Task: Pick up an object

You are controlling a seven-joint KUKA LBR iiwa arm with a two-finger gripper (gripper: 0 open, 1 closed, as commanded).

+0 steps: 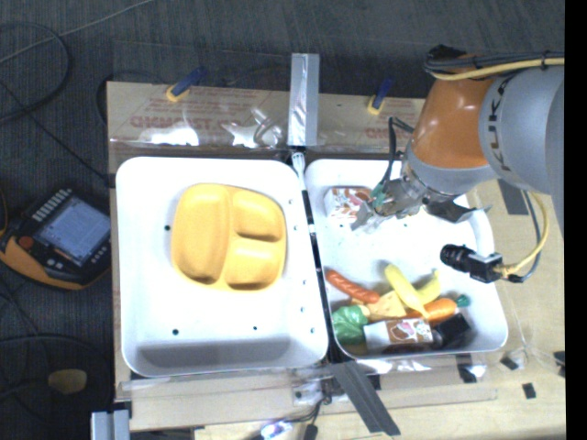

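Note:
My gripper (pixel 381 203) hangs low over the far part of the right bin (pixel 483 246), below the arm's orange band. Just to its left lies a small red and white packet (pixel 341 203), close to the gripper or touching it. Along the near side of this bin sits a heap: a red sausage (pixel 351 287), a yellow banana (pixel 413 287), a green vegetable (pixel 348 322), an orange carrot (pixel 440 308) and a dark bottle (pixel 413 334). I see nothing held in the gripper.
The left bin (pixel 147 337) holds a yellow divided plate (pixel 227 236). A black cable fitting (pixel 470 260) juts over the right bin's right side. A handheld controller (pixel 57 236) lies on the floor at the left.

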